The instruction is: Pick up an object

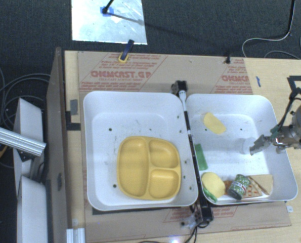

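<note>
Right-hand bin (231, 108), viewed from above. Candidate objects lie along its near edge: a small green can (237, 187) tipped on its side, resting on a flat pizza-slice card (255, 186), with a yellow lemon-like toy (213, 184) just beside it. The can looks rigid, light and smooth, so likely to roll; a grip across its round body seems soundest. The lemon toy looks hard and slick. A pale yellow chip-shaped piece (214, 123) lies well apart, toward the far wall, and a green strip (201, 156) lies against the dividing wall. The gripper (264, 143) hangs over the bin's right side with nothing between its fingers; how far they are parted cannot be told. The left bin (102, 110) holds a yellow divided plate (149, 167). The cardboard (140, 67) under the bins reads "CHEMCAST GP" in red.
</note>
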You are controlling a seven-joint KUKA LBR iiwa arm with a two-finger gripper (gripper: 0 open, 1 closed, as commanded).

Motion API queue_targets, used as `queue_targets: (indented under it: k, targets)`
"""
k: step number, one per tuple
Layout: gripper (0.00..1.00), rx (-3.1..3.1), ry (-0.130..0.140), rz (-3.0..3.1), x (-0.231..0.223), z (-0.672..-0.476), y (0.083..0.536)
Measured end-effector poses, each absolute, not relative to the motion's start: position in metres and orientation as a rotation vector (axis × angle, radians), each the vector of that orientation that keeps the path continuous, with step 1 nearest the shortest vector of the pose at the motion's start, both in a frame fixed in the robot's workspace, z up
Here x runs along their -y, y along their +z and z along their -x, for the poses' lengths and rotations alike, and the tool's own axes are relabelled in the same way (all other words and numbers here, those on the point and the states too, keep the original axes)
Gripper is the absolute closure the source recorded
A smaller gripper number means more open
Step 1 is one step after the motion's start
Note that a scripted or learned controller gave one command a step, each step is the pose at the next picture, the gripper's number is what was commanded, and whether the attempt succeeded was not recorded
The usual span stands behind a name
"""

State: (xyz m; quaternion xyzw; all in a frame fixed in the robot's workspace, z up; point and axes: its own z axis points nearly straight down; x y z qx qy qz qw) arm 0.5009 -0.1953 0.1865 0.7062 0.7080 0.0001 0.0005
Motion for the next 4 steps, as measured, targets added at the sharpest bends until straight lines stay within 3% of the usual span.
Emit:
queue_targets:
  k: [1, 2, 3, 4]
  targets:
    - [0.0, -2.232, 0.004, -2.209, 0.144, -0.563, 0.123]
    - [0.0, -2.231, 0.008, -2.203, 0.079, -0.646, 0.084]
    - [0.0, -2.22, 0.005, -2.216, 0.113, -0.67, 0.086]
    - [0.0, -2.228, 0.003, -2.212, 0.081, -0.669, 0.085]
